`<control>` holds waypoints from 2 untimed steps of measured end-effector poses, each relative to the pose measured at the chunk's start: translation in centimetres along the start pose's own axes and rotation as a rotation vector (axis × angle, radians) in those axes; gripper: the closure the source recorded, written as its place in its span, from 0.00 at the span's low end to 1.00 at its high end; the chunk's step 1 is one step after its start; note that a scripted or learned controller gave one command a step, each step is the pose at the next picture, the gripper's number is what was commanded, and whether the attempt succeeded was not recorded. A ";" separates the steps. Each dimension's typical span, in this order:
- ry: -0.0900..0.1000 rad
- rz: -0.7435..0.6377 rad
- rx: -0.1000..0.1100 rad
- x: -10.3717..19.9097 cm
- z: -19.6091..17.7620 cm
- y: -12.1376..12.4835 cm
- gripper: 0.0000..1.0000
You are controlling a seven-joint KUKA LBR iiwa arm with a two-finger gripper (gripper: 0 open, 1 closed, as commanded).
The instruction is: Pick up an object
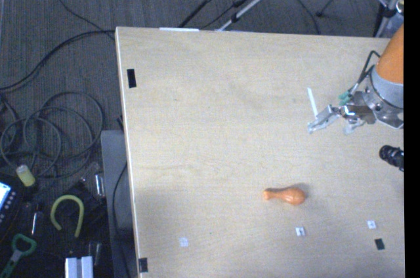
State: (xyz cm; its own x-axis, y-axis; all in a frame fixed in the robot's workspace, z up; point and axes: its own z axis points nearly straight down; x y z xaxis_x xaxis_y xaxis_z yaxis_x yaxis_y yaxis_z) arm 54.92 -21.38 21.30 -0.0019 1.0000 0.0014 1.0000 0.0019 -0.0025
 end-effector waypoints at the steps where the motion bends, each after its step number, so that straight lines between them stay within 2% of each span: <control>1: -0.001 0.086 0.001 -0.8 8.0 5.9 0.00; 2: -0.005 -0.062 0.000 -0.6 12.9 7.9 0.00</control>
State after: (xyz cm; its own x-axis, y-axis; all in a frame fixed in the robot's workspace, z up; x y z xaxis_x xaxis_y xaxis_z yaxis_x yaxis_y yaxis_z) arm 62.79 -21.96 8.36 -0.0639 0.9980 -0.0030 0.9980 0.0639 -0.0028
